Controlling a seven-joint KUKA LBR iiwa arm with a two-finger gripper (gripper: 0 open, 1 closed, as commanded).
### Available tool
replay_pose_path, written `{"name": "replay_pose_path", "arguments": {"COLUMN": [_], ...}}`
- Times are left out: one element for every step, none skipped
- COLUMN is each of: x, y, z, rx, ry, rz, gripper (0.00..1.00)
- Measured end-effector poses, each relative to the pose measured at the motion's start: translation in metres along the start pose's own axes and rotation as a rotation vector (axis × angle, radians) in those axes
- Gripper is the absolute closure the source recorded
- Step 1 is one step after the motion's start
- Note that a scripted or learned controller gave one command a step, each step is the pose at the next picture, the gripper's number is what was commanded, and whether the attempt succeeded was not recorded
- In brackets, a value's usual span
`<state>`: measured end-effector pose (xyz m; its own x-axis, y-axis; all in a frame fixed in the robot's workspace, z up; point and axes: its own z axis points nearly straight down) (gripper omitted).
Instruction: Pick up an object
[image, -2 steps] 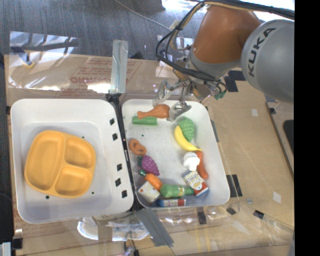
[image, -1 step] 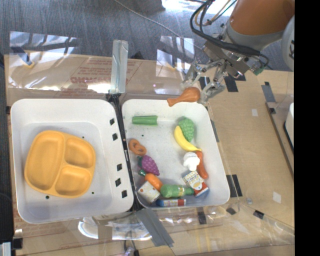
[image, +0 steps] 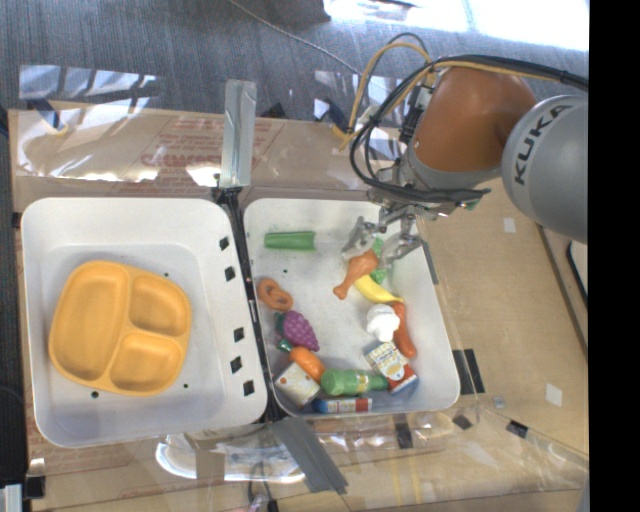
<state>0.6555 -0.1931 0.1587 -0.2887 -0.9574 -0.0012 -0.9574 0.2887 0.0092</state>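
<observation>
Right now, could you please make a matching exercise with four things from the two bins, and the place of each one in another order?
Things:
1. yellow divided tray
2. green cylinder
3. purple grapes
4. gripper

Places:
A. above the drumstick, right bin's far side
B. alone in the left bin
C. near the right bin's far left corner
D. right bin, near the divider, below the pretzel

Pairs: 1-B, 2-C, 3-D, 4-A

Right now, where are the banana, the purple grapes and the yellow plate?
banana (image: 378, 291), camera view, middle of its curve
purple grapes (image: 298, 329), camera view, centre of the bunch
yellow plate (image: 70, 300), camera view, left compartment
</observation>
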Motion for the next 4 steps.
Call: {"name": "replay_pose_path", "arguments": {"x": [-0.083,-0.083,-0.097,0.019], "y": [0.022,0.022,0.028,-0.005], "z": [-0.059,-0.069,-0.123,-0.210], "rx": [0.014,0.014,0.015,0.017], "ry": [-0.002,-0.002,-0.004,-0.001], "rz": [0.103,0.102,0.476,0.344], "gripper": [1.00,1.00,1.00,1.00]}}
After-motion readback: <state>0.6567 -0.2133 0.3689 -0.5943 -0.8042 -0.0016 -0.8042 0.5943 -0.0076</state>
